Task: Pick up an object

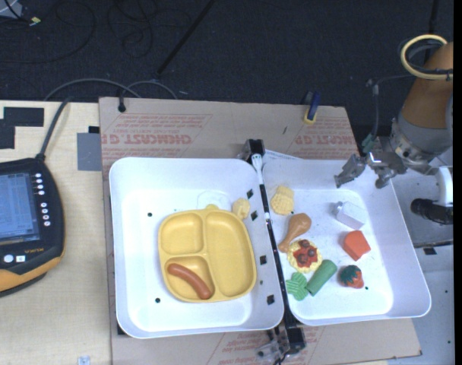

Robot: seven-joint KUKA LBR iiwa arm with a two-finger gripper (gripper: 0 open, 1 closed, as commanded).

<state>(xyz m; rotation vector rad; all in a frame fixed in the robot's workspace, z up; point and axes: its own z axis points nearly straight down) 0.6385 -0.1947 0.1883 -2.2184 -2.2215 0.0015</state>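
At the near edge of the right bin [413, 299] lie a green ridged piece [296, 286] and, touching it, a green cucumber [321, 277], tilted up to the right. Just right of them sits a red and green strawberry [351, 277]. Behind the cucumber is a small yellow disc with red dots, a pizza [304, 255], and touching its far side a brown drumstick [295, 228] that slants up to the right. An orange block [356, 245] stands to the right of the pizza, apart from it. Farther back, a pale pink block [348, 216] lies near the bin's right wall, and a yellow ridged piece [283, 200] lies by the wall between the bins.

In the left bin [132, 226] a yellow divided plate [231, 253] holds a sausage [189, 280] in its near-left section. A small yellow piece [241, 207] lies just past the plate's far-right corner.

The gripper [365, 170] hangs over the far-right corner of the right bin, above the rim, with its two dark fingers spread apart and nothing between them. It is well apart from every object in the bin; the pale pink block is the nearest. The arm [425, 105] rises behind it at the right.

To the far left, on the bench, rests a pendant [18, 219] with a screen. A blue clip [312, 106] sits on the far edge of the cardboard [185, 131] under the bins.
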